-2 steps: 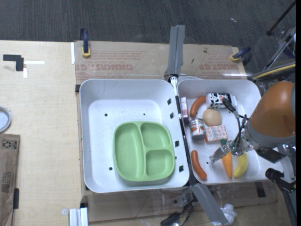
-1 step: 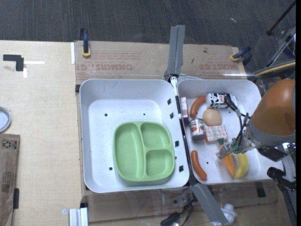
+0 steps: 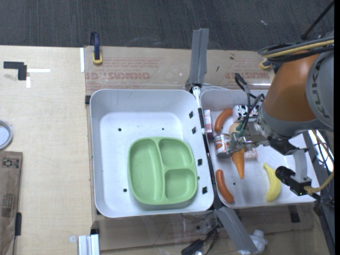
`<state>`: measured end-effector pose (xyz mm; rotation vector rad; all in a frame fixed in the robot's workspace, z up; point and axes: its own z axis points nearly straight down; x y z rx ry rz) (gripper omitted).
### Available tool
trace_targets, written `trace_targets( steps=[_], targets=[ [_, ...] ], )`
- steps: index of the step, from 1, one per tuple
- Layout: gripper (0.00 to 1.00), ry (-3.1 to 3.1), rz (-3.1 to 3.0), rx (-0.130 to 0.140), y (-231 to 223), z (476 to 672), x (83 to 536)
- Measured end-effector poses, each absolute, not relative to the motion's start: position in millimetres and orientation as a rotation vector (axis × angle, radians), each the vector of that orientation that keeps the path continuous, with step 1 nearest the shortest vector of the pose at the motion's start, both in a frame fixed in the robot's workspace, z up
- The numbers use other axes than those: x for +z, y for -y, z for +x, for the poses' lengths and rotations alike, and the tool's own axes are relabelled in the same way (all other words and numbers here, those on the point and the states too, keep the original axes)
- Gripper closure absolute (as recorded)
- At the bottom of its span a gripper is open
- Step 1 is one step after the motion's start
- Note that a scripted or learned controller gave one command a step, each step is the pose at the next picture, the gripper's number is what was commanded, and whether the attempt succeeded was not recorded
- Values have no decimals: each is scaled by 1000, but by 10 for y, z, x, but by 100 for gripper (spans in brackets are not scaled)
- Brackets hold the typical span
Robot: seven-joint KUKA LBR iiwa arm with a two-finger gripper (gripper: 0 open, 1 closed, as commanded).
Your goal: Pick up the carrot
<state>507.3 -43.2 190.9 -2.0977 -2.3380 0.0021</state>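
Here, from the left, I see the green divided plate (image 3: 162, 170) in the left bin (image 3: 101, 142), then the right bin (image 3: 249, 195), where the carrot (image 3: 239, 163) lies tip-down with my gripper (image 3: 237, 142) at its top end; grip state I cannot tell. The can (image 3: 222, 144) crowds beside it, a sausage (image 3: 224, 186) below, a banana (image 3: 272, 183) rightward: I'd judge a bump or slip likely.

Two white bins (image 3: 106, 142), smooth plastic w/ slight sheen. Green divided plate (image 3: 162, 170): matt plastic, smooth. Carrot (image 3: 239, 163), banana (image 3: 272, 182) and sausages (image 3: 224, 187) look like glossy plastic toys. Bench top (image 3: 42, 142): pale wood-grain, matt. Brown cardboard sheet (image 3: 149, 68) behind the bins, dull, printed. Arm (image 3: 297, 89): smooth orange and grey shell, semi-gloss. Floor (image 3: 133, 9): dark, rough-textured, carpet-like.
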Motion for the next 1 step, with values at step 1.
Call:
trace_targets(
  steps=[1],
  targets=[
    [100, 2341, -2092, 4, 990, 4803, 1841]
  ],
)
